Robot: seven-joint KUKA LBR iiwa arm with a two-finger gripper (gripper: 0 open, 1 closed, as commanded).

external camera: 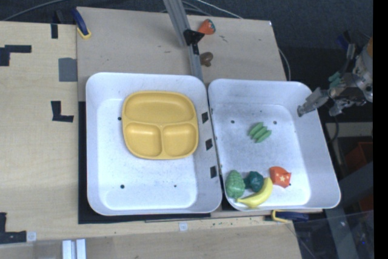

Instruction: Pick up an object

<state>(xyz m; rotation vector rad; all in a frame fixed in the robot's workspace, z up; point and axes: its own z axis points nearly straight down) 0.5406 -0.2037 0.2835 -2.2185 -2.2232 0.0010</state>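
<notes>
We see two white bins, the arm at the right rim.
The left bin [97, 148] holds a yellow divided plate [160, 124]; the right bin [315, 148] holds a banana [259, 196], green pods [259, 132] and a red toy [280, 176]. The gripper [330, 100] hovers above the right bin's far-right edge, nothing visibly held.

A green pea pod [259, 132] lies flat and slantwise alone near the middle of the right bin [315, 130]. Four toy foods cluster along that bin's near edge: a light green leafy vegetable [234, 184] in the near left corner, a dark green round one [254, 180] touching it, a yellow banana [259, 195] curving under both, and a red strawberry [279, 176] just beside them.
</notes>
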